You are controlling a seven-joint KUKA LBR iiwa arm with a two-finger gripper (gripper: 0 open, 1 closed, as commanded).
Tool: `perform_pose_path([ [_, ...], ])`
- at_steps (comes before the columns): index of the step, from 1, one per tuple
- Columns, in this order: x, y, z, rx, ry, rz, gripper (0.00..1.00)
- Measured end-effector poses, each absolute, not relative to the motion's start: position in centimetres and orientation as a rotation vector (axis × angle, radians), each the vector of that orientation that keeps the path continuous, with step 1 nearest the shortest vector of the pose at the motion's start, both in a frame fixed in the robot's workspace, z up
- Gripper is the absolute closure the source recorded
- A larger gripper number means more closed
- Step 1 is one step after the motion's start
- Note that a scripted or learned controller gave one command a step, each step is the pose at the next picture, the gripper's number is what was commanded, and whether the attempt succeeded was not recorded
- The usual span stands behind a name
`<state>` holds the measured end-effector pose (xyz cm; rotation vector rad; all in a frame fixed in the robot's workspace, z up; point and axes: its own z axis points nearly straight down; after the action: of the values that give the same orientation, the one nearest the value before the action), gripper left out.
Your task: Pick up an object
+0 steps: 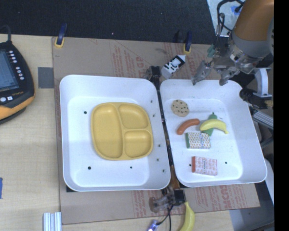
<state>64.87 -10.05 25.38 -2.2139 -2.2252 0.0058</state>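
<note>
The right bin [250, 148] holds a round chocolate-chip cookie [180, 108], a red sausage [188, 125], a yellow banana [215, 125] lying over a green piece, a green-white packet [198, 140] and a red-white packet [204, 165]. My gripper [212, 76] hangs above the far rim of that bin, up and right of the cookie. Its two dark fingers are spread apart and open, with nothing between them.
The left bin [72, 143] carries a yellow divided tray [121, 130]. A teach pendant [8, 81] lies at the far left. A black-white object [173, 65] sits behind the bins, and a second banana [187, 217] lies at the front edge.
</note>
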Motion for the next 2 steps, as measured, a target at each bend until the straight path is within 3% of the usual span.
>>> perform_pose_path([
  [1,61.8,-11.0,15.9,-2.213,-2.225,0.009,0.0],
  [2,62.2,-10.5,10.5,-2.212,-2.227,0.009,0.0],
])
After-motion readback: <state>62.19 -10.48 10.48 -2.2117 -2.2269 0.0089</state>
